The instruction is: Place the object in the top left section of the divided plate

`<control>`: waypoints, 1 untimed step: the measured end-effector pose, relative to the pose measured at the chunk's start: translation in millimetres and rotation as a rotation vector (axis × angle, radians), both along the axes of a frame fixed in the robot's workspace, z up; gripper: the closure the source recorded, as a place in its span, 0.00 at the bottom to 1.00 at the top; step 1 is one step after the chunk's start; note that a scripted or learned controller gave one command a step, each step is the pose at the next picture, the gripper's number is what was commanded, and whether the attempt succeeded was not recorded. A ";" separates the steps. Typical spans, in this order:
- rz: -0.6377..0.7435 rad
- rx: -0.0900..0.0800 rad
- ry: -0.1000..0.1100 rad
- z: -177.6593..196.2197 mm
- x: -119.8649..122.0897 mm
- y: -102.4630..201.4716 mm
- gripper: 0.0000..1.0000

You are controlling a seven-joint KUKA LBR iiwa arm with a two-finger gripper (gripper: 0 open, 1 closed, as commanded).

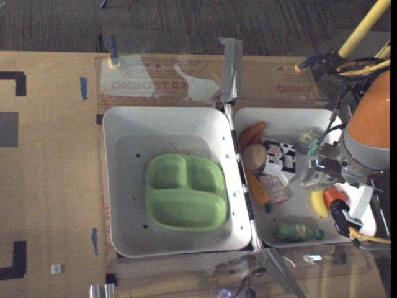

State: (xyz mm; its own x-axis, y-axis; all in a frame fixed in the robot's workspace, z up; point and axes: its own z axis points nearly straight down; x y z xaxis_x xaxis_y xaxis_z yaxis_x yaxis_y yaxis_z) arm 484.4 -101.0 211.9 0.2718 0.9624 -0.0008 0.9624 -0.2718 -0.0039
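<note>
sits centre-left of the frame in the left white bin [118,166], a pale green divided plate [185,192] with two small upper sections and one wide lower one; tool [316,177] over the right bin [291,219], grip state impossible to tell.

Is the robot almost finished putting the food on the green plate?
Not yet. The green plate in the left bin has nothing in its top left section, so nothing looks done. The claw is over the right bin, near the banana. Grabbing, carrying and placing are all left.
</note>
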 end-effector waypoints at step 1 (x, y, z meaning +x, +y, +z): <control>0.000 0.000 0.000 0.0 0.0 0.0 0.00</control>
